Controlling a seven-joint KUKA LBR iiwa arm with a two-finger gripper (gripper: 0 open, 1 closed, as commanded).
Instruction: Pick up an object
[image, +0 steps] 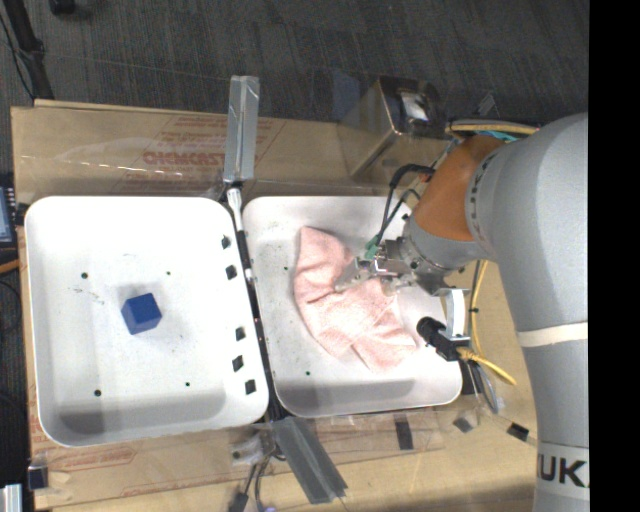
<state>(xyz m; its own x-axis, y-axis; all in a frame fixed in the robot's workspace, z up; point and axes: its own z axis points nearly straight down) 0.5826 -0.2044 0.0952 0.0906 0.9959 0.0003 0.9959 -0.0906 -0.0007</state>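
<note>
A crumpled pink cloth (348, 310) lay in the right-hand white bin (300, 395), spread from near the bin's middle toward its right side. The end effector (366, 268) sat low over the cloth's upper right part, touching or nearly touching the fabric. Whether it was open or closed, and whether it had hold of the cloth, could not be told from this angle. The grey arm (535, 230), with its orange band (450, 195), reached in from the right and covered the bin's right rim. In the left-hand white bin (60, 215) a small blue cube (142, 312) sat alone, left of that bin's centre and well apart from the cloth. Both bins rested side by side on a cardboard-covered worktop (120, 150).
</note>
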